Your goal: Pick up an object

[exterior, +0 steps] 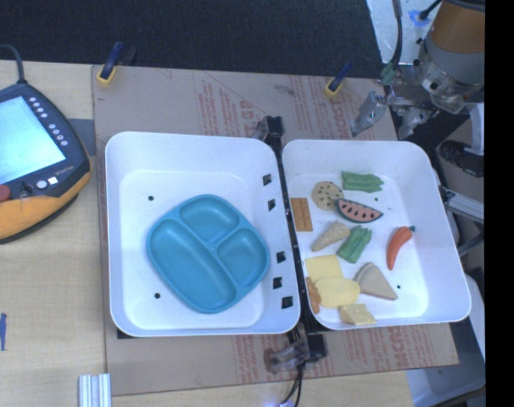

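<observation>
The right bin holds several toy foods: a round cookie, a watermelon slice, a green bean pod, a tan wafer, a green pepper piece, a red chili, yellow cheese pieces and a tan wedge. My gripper hangs above the bench just beyond the right bin's far rim, apart from all the foods. Its fingers stand apart, open, with nothing between them.
The left bin bears a blue divided plate. A teach pendant lies at the far left of the bench. Yellow and blue clamps sit along the cardboard's far edge. Black clips line the seam between the bins.
</observation>
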`<state>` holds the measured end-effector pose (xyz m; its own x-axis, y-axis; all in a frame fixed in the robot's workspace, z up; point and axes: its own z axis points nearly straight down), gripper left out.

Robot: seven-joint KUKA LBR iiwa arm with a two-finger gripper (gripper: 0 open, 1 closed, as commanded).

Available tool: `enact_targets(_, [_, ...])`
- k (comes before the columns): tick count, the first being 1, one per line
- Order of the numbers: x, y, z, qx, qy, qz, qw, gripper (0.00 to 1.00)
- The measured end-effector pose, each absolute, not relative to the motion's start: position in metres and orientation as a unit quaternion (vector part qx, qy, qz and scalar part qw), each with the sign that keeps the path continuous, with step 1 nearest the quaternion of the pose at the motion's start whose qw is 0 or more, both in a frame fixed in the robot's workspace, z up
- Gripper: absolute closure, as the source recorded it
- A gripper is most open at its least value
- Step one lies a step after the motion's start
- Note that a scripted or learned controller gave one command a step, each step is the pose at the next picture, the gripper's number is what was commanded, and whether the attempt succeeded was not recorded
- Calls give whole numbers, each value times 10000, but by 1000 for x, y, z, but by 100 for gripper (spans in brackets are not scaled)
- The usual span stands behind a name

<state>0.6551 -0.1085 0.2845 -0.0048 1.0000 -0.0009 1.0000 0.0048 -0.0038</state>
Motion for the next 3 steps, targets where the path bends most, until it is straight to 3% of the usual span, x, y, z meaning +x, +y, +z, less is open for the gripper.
enact_targets(1, [653, -145, 128, -7065, -7076, 62, 57, 0])
enact_targets(2, [601, -106, 89, -7055, -7086, 36, 52, 0])
enact_targets(3, [656, -107, 93, -7053, -7089, -2, -7, 0])
